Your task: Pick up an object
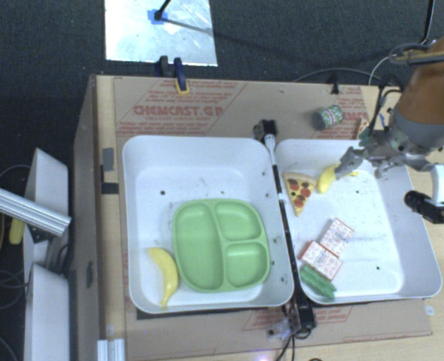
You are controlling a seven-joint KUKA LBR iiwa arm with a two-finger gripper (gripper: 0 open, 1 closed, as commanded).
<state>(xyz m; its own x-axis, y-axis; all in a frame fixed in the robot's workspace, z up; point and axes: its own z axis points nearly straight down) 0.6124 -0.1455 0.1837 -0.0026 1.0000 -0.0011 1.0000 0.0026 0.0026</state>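
Just below the tip of your hand [352, 159], whose grip you cannot tell from here, a small yellow toy piece [325, 180] lies in the right bin [418, 277], beside the toy pizza slice [299, 189]. It looks light, hard and slick; take it across its narrow middle. The cardboard [178, 110] behind reads "CHEMCAST".

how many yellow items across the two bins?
2. One banana lies in the left bin, at the near-left edge of the green tray. A smaller yellow piece sits in the right bin, beside the pizza slice, near the gripper. Others may be hidden.
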